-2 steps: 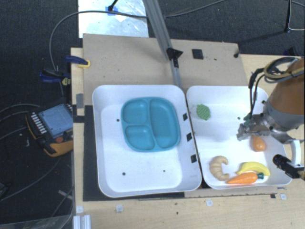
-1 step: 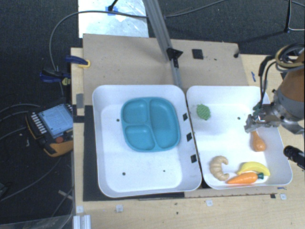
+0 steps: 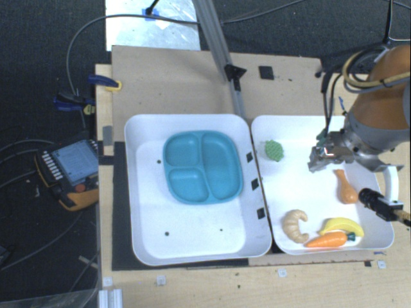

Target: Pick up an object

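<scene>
Camera view
Arm (image 3: 379,108): seen at the right edge of the frame, grey with an orange band, reaching left over the right bin.
Gripper (image 3: 323,157): placed over the upper middle of the right bin (image 3: 289,191), above bare white floor; whether it is open or shut cannot be told, and nothing is seen held.
Chicken leg (image 3: 345,188): the nearest thing, lying just below and to the right of the gripper, apart from it, thin end pointed up toward it.
Green ball (image 3: 274,150): set to the left of the gripper in the upper left part of the right bin, apart from it.
Croissant (image 3: 295,225): laid in the lower part of the right bin, well below the gripper.
Carrot (image 3: 327,240): laid along the bottom wall, just right of the croissant.
Banana (image 3: 343,226): laid just above the carrot, touching it.
Blue plate (image 3: 203,166): a divided plate placed in the upper middle of the left bin (image 3: 148,223).
</scene>
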Tool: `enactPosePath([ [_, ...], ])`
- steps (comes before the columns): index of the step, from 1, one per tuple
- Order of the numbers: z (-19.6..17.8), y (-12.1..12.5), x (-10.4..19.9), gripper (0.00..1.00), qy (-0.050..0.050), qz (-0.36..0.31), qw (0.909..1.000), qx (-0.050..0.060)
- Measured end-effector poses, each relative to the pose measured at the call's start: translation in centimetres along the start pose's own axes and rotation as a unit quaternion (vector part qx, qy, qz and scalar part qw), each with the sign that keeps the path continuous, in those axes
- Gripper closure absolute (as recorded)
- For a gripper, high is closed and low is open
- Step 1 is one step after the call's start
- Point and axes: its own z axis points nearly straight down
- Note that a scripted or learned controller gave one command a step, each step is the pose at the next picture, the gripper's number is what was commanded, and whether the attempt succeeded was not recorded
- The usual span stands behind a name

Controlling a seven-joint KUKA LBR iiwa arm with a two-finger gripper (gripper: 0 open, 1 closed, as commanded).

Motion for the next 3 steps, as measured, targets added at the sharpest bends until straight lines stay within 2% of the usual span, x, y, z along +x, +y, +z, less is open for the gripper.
enactPosePath([
  [1,0.5,0.8,4.5,1.00,0.000,0.001,1.0000,0.001],
  [2,1.0,3.1,10.3,1.00,0.000,0.000,1.0000,0.001],
  [3,1.0,5.2,14.8,1.00,0.000,0.000,1.0000,0.000],
])
